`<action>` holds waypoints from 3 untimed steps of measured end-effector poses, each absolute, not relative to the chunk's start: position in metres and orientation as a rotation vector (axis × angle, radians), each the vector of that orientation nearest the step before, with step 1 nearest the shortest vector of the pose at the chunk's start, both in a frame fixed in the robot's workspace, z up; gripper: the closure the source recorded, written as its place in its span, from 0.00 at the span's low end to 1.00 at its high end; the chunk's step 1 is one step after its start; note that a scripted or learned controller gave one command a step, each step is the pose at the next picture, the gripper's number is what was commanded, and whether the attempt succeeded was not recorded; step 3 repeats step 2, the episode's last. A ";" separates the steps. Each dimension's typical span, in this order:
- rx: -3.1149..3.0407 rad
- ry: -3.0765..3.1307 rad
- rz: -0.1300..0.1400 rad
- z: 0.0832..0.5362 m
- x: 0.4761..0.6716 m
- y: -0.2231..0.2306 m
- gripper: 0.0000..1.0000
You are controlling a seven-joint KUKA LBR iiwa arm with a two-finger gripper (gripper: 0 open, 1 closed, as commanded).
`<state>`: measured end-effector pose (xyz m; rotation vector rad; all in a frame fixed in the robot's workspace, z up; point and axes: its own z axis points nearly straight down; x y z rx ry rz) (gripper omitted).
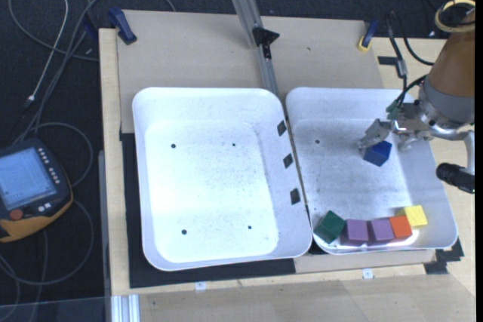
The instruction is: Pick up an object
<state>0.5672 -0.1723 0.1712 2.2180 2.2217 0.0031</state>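
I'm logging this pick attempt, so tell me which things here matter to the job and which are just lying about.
Job: gripper; blue block just below it; green, purple, second purple, orange and yellow blocks; right bin.

Lying about: left bin; handheld controller; blue clamp.

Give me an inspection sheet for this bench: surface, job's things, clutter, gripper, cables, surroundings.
Surface: wooden bench bearing a left bin and a right bin, side by side.
Job's things: blue block in the right bin; green block, two purple blocks, orange block and yellow block along its near wall.
Clutter: nothing seen.
Gripper: gripper right above the blue block; hold cannot be judged.
Cables: loose cables on the floor at left.
Surroundings: handheld screen unit on dark carpet; blue clamps at the bench corners.
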 end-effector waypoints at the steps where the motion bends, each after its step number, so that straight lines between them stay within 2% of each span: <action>1: 2.215 2.221 0.005 0.186 0.604 -0.174 0.00; 2: 2.231 2.225 -0.008 0.095 0.581 -0.199 0.00; 3: 2.231 2.225 -0.008 0.095 0.581 -0.199 0.00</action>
